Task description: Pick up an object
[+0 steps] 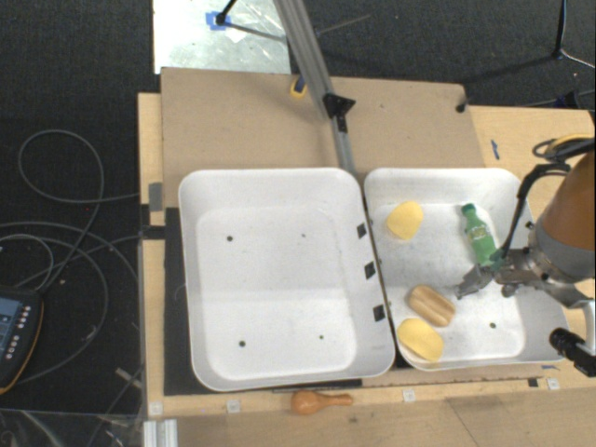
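Well, around the green bottle [479, 234] in the right bin [447, 361] sit a round yellow piece [405, 220] toward the divider, a tan bun-like roll [431, 304] below it, and a second yellow lump [420, 340] just beyond the roll. All look smooth and plastic. Just below the bottle's base hangs the gripper [470, 283]; whether it is apart or together I cannot tell.

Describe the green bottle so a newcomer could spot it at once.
Look in the right-hand white bin, the one the arm reaches into. Toward its far right lies the green bottle, lengthwise, its white cap pointing away from the camera, just above the claw. It is the one green, slender item; its neighbours are two yellow pieces and a tan bun.
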`<action>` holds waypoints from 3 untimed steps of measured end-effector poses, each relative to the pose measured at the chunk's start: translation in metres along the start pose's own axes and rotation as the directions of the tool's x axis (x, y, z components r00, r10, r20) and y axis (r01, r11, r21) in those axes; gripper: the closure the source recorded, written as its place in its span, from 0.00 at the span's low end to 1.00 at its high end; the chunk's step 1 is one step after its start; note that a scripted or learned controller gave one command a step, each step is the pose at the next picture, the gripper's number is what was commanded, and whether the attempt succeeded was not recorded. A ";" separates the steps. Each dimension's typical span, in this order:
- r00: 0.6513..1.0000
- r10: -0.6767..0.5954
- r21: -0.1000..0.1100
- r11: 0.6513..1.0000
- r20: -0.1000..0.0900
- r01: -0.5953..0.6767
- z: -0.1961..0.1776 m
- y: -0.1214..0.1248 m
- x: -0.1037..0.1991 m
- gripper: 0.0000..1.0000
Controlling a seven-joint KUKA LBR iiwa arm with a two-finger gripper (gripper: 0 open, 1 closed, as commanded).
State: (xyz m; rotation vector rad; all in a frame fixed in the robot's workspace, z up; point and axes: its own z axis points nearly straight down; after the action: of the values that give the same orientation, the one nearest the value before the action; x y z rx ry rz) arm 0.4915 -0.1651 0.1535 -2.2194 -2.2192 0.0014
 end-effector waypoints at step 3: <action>1.000 0.000 -0.006 1.000 0.001 0.000 0.052 0.004 0.006 1.00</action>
State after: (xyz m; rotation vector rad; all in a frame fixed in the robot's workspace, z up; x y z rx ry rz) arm 0.4954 -0.1590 0.1018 -2.2230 -2.2234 -0.0043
